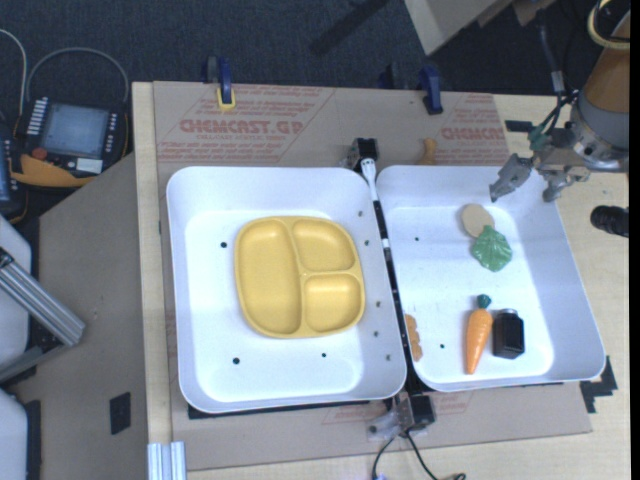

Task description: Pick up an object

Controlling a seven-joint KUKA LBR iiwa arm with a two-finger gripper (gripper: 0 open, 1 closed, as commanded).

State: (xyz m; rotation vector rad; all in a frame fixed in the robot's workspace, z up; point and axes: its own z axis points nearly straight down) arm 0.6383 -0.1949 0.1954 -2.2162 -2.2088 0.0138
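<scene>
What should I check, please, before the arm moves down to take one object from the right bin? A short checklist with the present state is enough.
1. End effector open: ok, fingers spread apart.
2. End effector carries nothing: ok, nothing between the fingers.
3. Objects lie in the right bin: ok; beige piece, green piece, carrot, black block.
4. Target stands apart from its neighbours: not ok; beige touches green, carrot lies against the block.
5. End effector directly above a target: not ok, it hangs over the far edge.
</scene>
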